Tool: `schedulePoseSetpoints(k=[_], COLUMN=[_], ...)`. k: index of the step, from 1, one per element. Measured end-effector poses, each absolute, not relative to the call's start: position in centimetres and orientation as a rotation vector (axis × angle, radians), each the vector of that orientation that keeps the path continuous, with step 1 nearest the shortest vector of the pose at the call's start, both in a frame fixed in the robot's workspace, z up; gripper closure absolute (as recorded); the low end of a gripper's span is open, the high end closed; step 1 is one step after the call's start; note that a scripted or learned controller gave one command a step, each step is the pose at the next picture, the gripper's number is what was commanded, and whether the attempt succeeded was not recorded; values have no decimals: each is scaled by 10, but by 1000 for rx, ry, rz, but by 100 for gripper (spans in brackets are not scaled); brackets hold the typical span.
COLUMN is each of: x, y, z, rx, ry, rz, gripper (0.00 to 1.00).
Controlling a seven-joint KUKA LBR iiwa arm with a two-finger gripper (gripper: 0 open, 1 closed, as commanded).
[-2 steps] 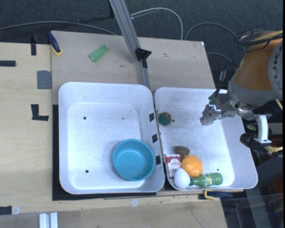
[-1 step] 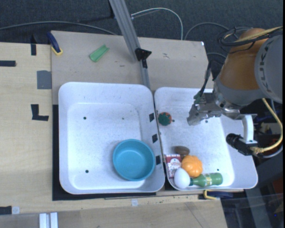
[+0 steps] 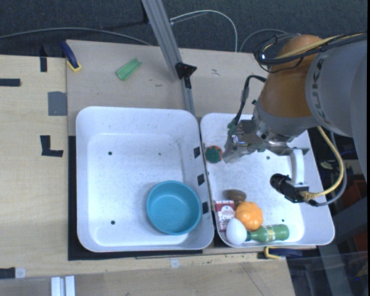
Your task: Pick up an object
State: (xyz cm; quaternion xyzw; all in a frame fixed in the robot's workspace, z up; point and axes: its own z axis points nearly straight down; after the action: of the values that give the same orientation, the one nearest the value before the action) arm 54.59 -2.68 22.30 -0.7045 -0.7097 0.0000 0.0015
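in the right bin, several small things lay close together near the front wall: an orange ball, a white egg, a green bottle on its side, a red and white packet and a brown piece. a small green ball sat apart by the left wall.

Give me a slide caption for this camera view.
Claw beside small green ball in right white bin; round blue bowl in left.
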Motion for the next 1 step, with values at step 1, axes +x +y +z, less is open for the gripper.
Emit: schedulePoseSetpoints(k=[1], x=[533], y=[19], z=[232], rx=[-2212], ry=[-2227], rz=[1], gripper=[100])
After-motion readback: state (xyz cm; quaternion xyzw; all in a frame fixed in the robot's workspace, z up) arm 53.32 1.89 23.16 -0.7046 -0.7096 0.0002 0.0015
